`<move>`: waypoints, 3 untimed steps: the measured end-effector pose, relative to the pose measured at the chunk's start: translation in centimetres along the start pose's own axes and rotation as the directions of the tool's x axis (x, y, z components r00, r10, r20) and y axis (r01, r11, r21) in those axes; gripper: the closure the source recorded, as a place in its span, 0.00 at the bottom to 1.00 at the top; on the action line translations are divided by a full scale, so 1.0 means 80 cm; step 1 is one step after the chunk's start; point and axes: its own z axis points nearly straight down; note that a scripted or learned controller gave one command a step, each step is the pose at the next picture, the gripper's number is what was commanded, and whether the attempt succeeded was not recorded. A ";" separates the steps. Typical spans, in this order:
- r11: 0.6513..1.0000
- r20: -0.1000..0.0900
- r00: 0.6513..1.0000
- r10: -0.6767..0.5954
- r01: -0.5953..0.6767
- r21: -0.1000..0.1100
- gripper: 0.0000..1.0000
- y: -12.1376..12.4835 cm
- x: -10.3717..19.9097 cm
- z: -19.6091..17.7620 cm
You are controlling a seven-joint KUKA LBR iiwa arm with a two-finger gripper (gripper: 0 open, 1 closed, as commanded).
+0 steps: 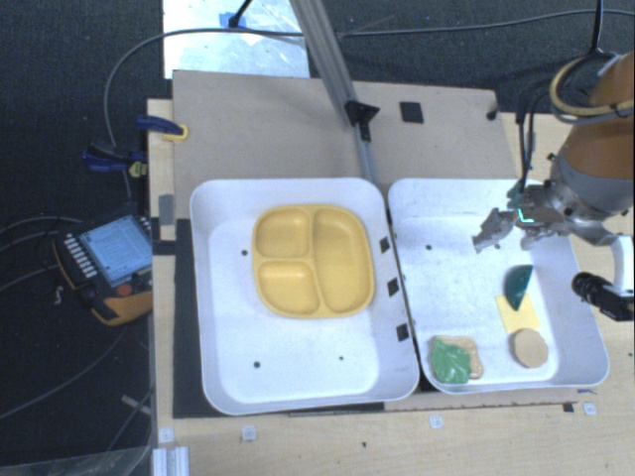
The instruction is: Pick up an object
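The right bin (437, 266) holds several small objects near its front right corner. A teal wedge (518, 286) lies on the top end of a flat yellow piece (521, 317). A tan round disc (530, 348) sits just in front of them. A green leafy piece on a tan slice (454, 359) lies at the bin's front edge. My gripper (490, 232) hangs over the right bin's back half, up and left of the teal wedge and apart from every object.
The left bin (223, 296) carries a yellow divided plate (314, 260). A grey rod (327, 48) slants in from the top toward the gap between the bins. A black part (601, 296) juts in at the right bin's right rim.
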 end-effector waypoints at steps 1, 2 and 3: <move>1.000 0.000 1.000 0.000 0.000 -0.002 0.00 0.001 0.000 -0.001; 1.000 0.000 1.000 0.003 -0.003 0.001 0.00 -0.005 0.001 0.052; 1.000 0.000 1.000 0.004 -0.004 0.002 0.00 -0.016 -0.006 0.117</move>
